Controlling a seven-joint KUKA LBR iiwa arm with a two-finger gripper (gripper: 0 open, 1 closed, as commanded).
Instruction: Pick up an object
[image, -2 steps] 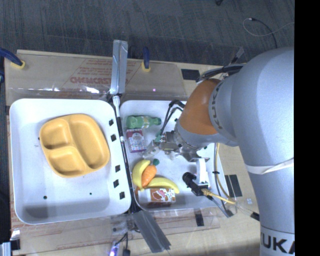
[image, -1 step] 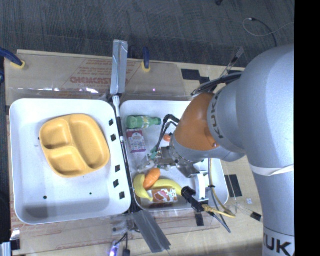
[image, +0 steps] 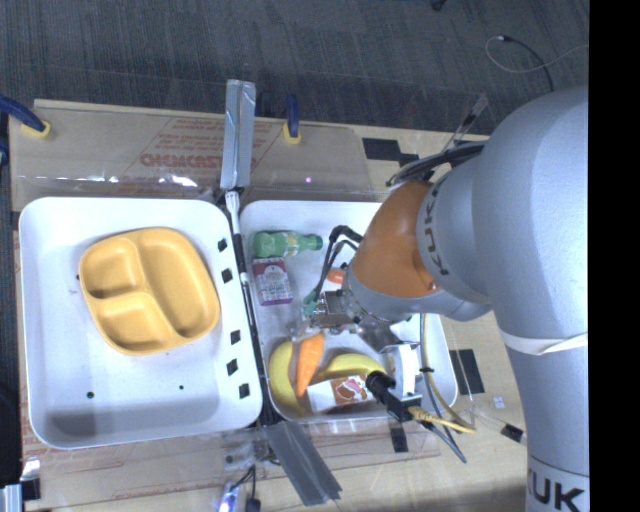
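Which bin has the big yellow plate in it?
The left bin. The yellow plate lies there; the right bin holds small items.

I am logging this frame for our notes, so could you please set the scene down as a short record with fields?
left bin: holds a yellow divided plate
right bin: holds a green bottle, a small dark red packet, an orange carrot, a banana and a brown-labelled bottle
arm: reaches over the right bin from the right
end effector: low over the middle of the right bin, just above the carrot
grasp: fingers hidden, cannot tell
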